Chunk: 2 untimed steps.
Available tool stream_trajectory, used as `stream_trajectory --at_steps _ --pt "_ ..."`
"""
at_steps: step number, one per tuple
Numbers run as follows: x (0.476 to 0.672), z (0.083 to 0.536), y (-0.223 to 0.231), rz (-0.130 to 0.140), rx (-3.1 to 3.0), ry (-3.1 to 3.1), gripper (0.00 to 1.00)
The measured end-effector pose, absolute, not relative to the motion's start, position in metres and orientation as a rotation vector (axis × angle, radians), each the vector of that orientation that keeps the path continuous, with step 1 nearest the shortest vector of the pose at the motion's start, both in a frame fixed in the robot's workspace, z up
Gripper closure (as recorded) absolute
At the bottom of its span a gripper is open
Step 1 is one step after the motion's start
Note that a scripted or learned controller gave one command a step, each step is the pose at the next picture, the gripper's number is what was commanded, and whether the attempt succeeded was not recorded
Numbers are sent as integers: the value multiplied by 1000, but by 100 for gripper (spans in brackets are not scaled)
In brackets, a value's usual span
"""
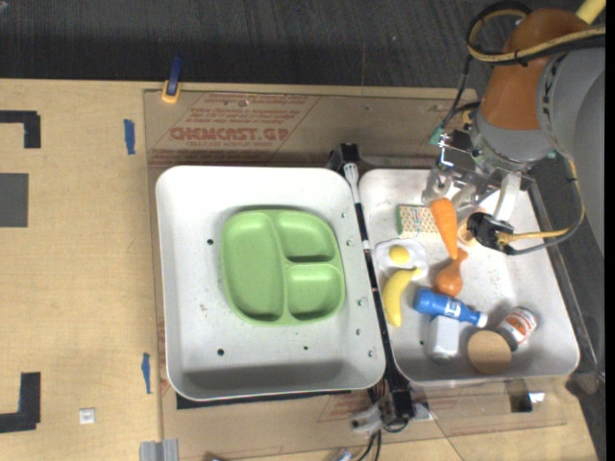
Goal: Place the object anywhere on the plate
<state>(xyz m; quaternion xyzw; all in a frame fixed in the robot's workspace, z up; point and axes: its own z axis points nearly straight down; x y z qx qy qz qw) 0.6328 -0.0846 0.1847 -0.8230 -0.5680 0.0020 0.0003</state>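
Upper right of frame, over right bin (562, 301): gripper (461, 188) at carrot (446, 229) top, grip state cannot tell. Pick stage; next, lift and carry left to green plate (252, 267).

**Colours in the Two Bins**

The plate (282, 264) is pale green in a white bin (183, 257); the carrot (445, 227) is orange; the banana (395, 294) yellow; the bottle (448, 307) blue and white; the arm (553, 84) grey with orange.

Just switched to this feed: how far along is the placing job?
Nothing is on the green plate in the left bin yet. The gripper is down in the right bin at the top of the carrot; a grasp isn't confirmable. Lifting, carrying and placing remain.
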Motion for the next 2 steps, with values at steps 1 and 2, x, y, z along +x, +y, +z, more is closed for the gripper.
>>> stream_trajectory --at_steps 1,2 --pt "633 245 -17 -8 -2687 -1633 100" --pt "607 213 54 13 -2720 -1555 100"
